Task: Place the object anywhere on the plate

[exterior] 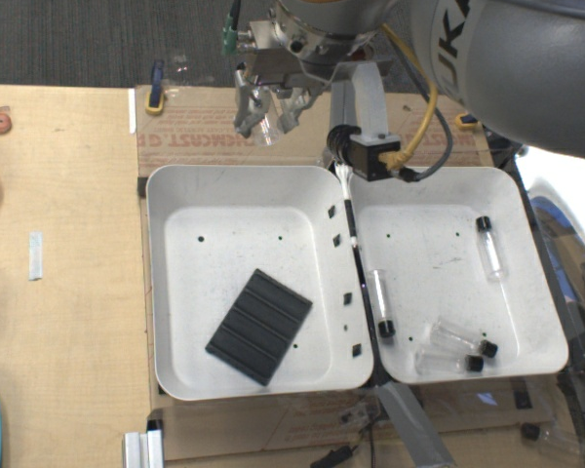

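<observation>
The big grey arm with an orange band (448,27) comes in far behind the plate and off to its right. The tan wooden tabletop (68,193) lies to the plate's left. The plate rests in the left white bin (161,261), and the right white bin (526,261) touches that bin on the plate's right side.

The flat black ribbed plate (260,326) lies tilted on the bin floor with its top bare, so it looks ready to take something.

The gripper (268,115) hangs high, behind the plate and past the bin's back rim. Something shiny glints there, but I cannot tell if the gripper is spread or pinching anything.

I think the things to move are the clear plastic tubes with black caps. One long tube (487,247) lies well to the plate's right, a thin tube (379,305) lies nearer, and a small pile of tubes (453,347) sits between them, closer to the front.

The bin walls stand between the tubes and the plate, so a tube must go up and over. A yellow cable (431,105) hangs behind.
</observation>
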